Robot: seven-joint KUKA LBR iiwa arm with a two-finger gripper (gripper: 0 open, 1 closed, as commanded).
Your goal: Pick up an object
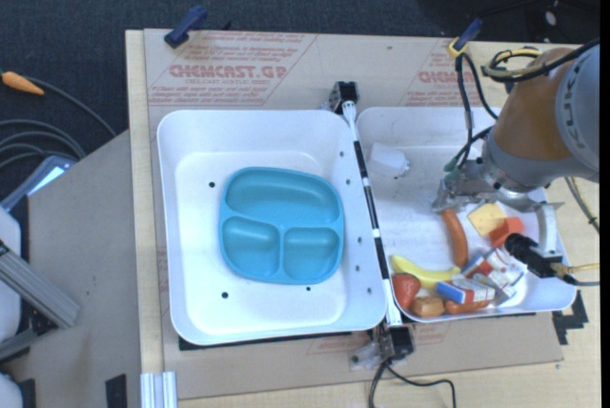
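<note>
The grey arm (pixel 558 125) enters from three o'clock, its orange band (pixel 519 111) sitting just above the wrist. The wrist bends down and toward nine o'clock, so the tool (pixel 456 192) points downward at roughly the four o'clock part of the frame. Dark cables loop along the arm's upper side. The tool's metal end hangs low.
</note>
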